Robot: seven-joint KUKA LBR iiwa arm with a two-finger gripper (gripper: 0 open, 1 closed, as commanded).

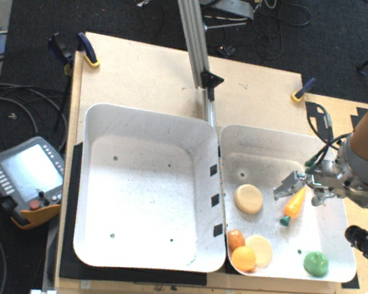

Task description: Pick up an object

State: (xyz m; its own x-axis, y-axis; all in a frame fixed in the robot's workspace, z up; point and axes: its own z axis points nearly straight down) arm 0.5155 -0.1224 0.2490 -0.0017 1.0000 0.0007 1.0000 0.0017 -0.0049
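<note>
Counter: pale wood top, seen at a slant, bare along the far strip.
Left bin: shallow, white, lying directly on the counter, near edge overhanging a black mat.
Right bin: shallow, white, side by side with the left one, rims touching at the middle.
Far corners: yellow-tipped clamp at left, another at right.
Counter right side: black markings beside the right bin.
</note>
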